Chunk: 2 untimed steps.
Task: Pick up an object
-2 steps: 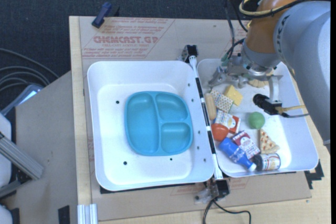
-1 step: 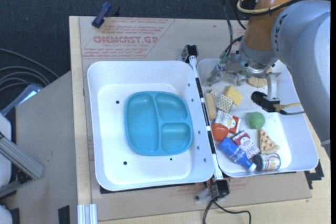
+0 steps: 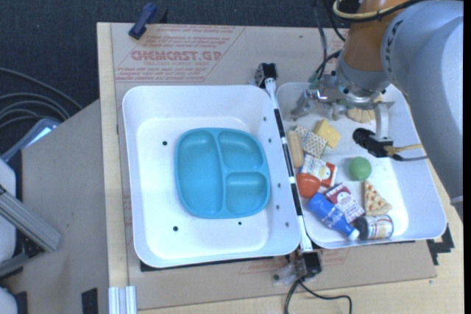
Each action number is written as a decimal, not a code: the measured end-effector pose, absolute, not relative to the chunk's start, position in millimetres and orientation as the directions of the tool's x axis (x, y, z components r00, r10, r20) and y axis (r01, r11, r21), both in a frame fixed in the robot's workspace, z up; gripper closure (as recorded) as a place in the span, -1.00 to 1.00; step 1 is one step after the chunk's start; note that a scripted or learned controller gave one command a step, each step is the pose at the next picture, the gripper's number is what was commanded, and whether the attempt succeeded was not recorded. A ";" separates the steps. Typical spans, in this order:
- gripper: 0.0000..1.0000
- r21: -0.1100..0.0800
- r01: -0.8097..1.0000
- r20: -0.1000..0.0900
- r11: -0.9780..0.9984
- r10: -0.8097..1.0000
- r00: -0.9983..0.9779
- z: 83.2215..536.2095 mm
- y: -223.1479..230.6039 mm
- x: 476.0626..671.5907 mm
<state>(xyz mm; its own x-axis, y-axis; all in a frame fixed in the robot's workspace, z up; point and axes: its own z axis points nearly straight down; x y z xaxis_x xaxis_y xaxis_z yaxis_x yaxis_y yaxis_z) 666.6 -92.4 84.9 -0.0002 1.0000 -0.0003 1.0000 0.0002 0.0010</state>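
Note:
The right bin point(image 3: 423, 195) holds several small items. Among them are a yellow cheese block point(image 3: 327, 134), a tan bread stick point(image 3: 296, 148), a green ball point(image 3: 359, 168), a red tomato point(image 3: 307, 186), a blue bottle point(image 3: 330, 215), a pizza slice point(image 3: 374, 198) and a small can point(image 3: 377, 228). My gripper point(image 3: 346, 106) hangs low over the back of this bin, just behind the cheese block. A beige item point(image 3: 360, 115) lies partly hidden under it. Nothing shows as held.
The left bin point(image 3: 147, 129) holds a blue divided plate point(image 3: 221, 173). A black clip point(image 3: 266, 73) sits where the bins meet at the back. A dark part with a yellow cable point(image 3: 374, 143) lies over the right bin. The arm covers that bin's back right corner.

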 end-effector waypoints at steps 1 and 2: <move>-1.00 0.001 1.000 0.000 0.000 1.000 0.000 84.9 -91.7 666.6; -1.00 0.001 1.000 0.000 0.000 1.000 0.000 84.9 -91.7 666.6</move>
<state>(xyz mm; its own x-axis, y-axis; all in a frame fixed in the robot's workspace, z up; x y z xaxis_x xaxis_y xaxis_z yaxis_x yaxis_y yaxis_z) 666.6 -91.7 84.9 0.0000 1.0000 -0.0003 1.0000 0.0000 0.0007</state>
